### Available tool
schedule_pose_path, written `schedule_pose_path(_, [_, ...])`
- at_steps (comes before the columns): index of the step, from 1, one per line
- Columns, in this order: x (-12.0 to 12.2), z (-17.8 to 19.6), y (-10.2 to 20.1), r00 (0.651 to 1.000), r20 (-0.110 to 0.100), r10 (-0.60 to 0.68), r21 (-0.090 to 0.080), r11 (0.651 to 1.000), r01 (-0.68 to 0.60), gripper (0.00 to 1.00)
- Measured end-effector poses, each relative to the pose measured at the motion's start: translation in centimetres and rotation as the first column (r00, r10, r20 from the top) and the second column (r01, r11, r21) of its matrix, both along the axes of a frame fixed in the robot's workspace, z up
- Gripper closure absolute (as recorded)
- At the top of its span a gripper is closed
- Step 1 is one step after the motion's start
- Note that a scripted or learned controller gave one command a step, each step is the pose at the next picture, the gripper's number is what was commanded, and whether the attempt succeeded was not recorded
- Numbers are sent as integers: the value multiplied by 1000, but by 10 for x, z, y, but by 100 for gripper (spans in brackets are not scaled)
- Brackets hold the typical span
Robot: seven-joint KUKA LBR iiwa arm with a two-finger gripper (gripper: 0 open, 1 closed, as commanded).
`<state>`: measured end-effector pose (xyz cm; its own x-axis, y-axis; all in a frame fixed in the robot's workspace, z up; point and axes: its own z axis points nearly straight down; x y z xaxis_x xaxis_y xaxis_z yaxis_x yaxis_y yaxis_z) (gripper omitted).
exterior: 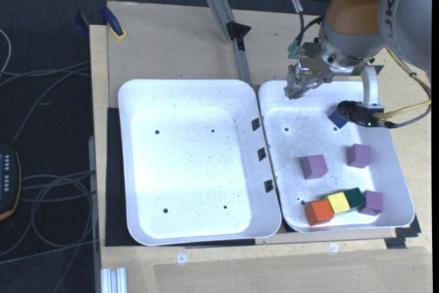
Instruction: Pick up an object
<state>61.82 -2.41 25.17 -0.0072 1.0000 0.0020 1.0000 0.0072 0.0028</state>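
Nothing is lifted yet: your gripper (300, 87), grip state I cannot tell, hangs over the right bin's (405, 197) far edge, all blocks untouched, including the orange block (319, 211).

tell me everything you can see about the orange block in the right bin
The orange block is a small cube-like piece with a matte, solid-coloured surface, material unclear. It lies in the right bin close to the near rim, at the left end of a short row, with the yellow block pressed against its right side. It sits slightly turned relative to the bin's edge. Nothing grips it; the gripper is at the bin's far end.
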Motion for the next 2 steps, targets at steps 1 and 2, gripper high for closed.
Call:
schedule_pose_path(1, [7, 0, 45, 1000, -1, -1, 0, 1000, 1, 100])
schedule_pose_path(2, [15, 4, 96, 1000, -1, -1, 0, 1000, 1, 100])
